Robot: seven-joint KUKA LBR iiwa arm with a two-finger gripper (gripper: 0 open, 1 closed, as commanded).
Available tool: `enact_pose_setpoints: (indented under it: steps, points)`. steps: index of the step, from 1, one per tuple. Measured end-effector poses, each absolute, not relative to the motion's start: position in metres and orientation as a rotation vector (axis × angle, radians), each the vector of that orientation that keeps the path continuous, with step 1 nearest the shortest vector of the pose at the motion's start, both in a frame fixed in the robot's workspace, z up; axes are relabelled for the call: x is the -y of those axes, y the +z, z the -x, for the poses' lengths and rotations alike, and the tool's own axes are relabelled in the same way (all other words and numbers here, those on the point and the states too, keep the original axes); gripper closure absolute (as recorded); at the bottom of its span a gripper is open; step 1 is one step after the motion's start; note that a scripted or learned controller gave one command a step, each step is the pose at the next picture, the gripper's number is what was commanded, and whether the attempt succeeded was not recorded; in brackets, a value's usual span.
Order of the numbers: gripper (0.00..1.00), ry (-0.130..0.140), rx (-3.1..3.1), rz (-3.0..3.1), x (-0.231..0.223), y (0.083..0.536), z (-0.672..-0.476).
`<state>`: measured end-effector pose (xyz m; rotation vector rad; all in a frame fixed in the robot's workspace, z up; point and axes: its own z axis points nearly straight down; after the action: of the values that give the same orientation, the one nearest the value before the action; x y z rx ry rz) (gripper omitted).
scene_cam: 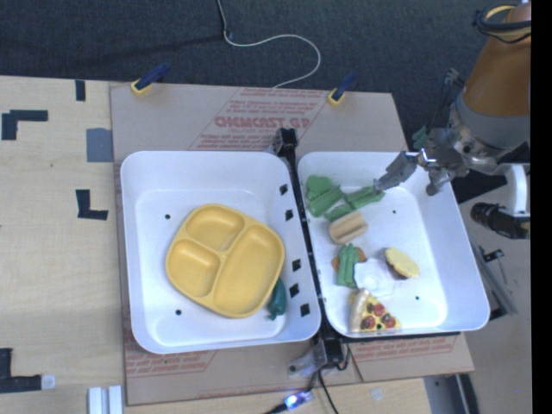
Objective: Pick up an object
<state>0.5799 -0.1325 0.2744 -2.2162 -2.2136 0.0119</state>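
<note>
Camera view, slanted down on both bins. Arm enters from the right; gripper hangs over the far right part of the right bin, one slim grey finger angled down toward the toy food. Its tip sits just beside the end of the green leafy piece, possibly touching. The finger spread cannot be told from this angle, and nothing is visibly pinched.

Candidate objects cluster in the right bin, probably because it serves as the picking side:
- green leafy piece, flat, lobed, matte plastic, nearest the gripper
- hot-dog bun, tan, rounded, touching the leafy piece
- small green vegetable, ridged, narrow
- yellow-and-brown round piece, glossy, lying apart
- pizza slice, wedge with red dots, near the front wall

Left bin holds a yellow divided plate, smooth moulded plastic with three compartments, and a dark green scrap against its edge.

Judgement: the approach looks aimed at the leafy piece, and its thinness may resist pinching.
</note>
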Motion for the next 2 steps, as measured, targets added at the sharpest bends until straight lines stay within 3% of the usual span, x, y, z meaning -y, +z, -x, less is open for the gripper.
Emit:
enact_pose_setpoints:
  steps: [1,2]
  points:
    - [0.00,0.002,2.222,2.220,0.133,0.280,-0.582]
    - [0.00,0.007,2.220,2.217,0.133,0.236,-0.579]
